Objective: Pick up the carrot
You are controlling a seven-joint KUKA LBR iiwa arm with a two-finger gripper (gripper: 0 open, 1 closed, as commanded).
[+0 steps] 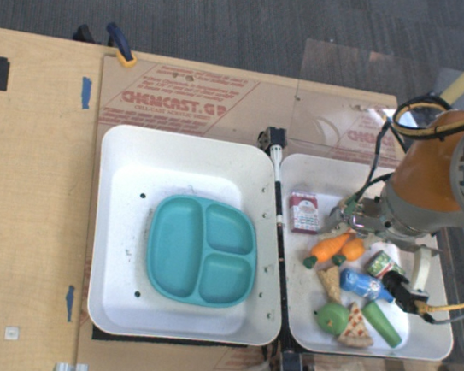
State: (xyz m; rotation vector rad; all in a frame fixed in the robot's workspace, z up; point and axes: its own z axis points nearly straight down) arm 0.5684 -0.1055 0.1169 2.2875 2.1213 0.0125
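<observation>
- Now the grey arm (453,183) with its orange band reaches in from 3 o'clock, over the right bin (433,344).
- Its gripper (355,218) hangs low at the upper middle of that bin; whether the jaws are apart or together cannot be told from this angle.
- Just at 7 o'clock of the gripper lies the carrot (329,247), orange with a green tip, tilted across the bin floor; it sits very near the gripper, though contact cannot be made out.
- A small red-and-white packet (303,213) lies at 10 o'clock of the carrot, near the bin's left wall.
- Toward 5 o'clock of the carrot: a blue bottle (364,285), a green apple (333,316), a pizza slice (356,326) and a green cucumber (383,322), close together.
- The left bin (113,232) holds a teal plate (202,251) with 3 compartments.
</observation>
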